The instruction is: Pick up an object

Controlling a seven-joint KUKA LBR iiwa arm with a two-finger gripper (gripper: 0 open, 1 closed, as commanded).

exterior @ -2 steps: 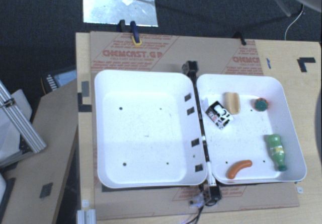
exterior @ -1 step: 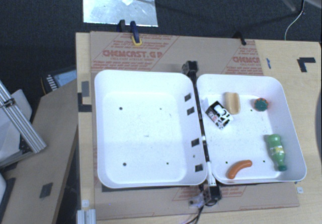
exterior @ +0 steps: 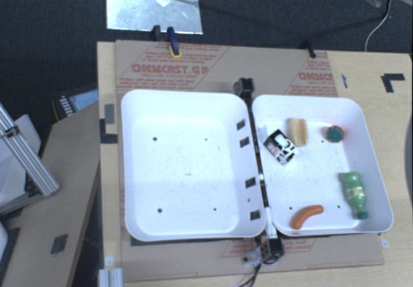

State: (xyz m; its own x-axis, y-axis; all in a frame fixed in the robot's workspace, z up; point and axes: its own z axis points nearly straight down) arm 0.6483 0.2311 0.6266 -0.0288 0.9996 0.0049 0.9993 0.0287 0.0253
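I am working from the overhead view, taking the black-and-white printed small box (exterior: pixel 281 147) as my reference. It lies tilted in the right-hand shallow white plastic bin (exterior: pixel 371 150), close to the divider between the bins.

Just beyond it, toward the far wall, lies a tan bread-like oblong (exterior: pixel 297 131), long axis running far to near. A small round teal and brown piece (exterior: pixel 334 133) sits well to the right of the box. A green plastic bottle (exterior: pixel 353 194) lies near the right wall, right of and nearer than the box, long axis roughly far to near. An orange sausage-shaped toy (exterior: pixel 306 216) lies nearer than the box, by the near wall, slightly slanted.

I cannot tell the state of the gripper, nor which item is nearest it.

In my judgement the sausage and bottle crowd the walls; the box has the most open floor around it.
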